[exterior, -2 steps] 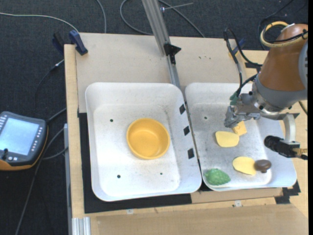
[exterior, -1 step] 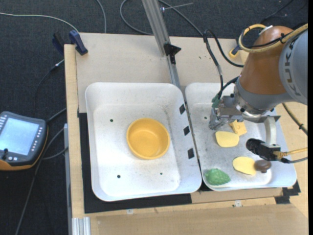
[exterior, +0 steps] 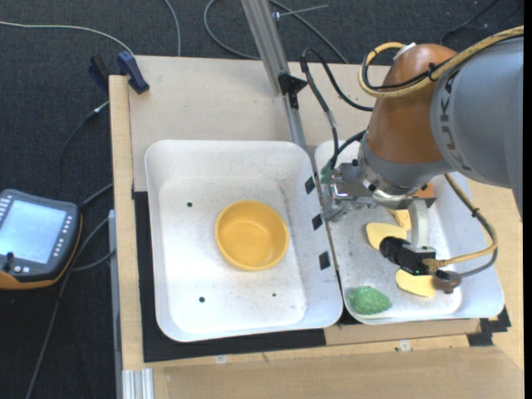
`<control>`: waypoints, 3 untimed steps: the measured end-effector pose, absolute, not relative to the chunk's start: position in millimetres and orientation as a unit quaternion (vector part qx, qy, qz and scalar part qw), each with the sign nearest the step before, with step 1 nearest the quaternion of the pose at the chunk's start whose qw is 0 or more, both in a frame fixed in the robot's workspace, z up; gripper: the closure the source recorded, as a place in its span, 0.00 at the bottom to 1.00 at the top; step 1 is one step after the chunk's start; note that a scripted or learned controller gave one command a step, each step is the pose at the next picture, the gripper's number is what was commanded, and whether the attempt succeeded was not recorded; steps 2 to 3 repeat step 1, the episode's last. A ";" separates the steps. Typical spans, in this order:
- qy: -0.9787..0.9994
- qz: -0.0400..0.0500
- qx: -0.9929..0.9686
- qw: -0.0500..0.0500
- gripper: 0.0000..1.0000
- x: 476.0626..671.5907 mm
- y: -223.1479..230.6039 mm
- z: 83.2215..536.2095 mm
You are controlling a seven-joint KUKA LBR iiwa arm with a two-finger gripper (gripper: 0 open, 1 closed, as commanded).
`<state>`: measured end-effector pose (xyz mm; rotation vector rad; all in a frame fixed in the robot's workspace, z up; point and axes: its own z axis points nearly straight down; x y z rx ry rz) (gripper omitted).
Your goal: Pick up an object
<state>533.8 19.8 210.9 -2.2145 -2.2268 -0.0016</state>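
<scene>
Yellow bowl sits in the middle of the left bin, untouched; the gripper hangs low over the right bin, at its left wall; whether it is open or closed I cannot tell, and nothing shows in its grasp. A green lump lies at that bin's near edge; yellow pieces lie just right of the gripper. By my reading nothing is lifted yet; grasp and lift remain.

In left bin, bowl; in right bin, lump.
</scene>
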 end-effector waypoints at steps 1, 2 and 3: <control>-0.709 -0.001 -0.705 0.000 1.00 533.0 71.5 230.0; -0.709 -0.001 -0.705 0.000 1.00 533.0 71.5 230.0; -0.709 -0.001 -0.705 0.000 1.00 533.0 71.5 230.0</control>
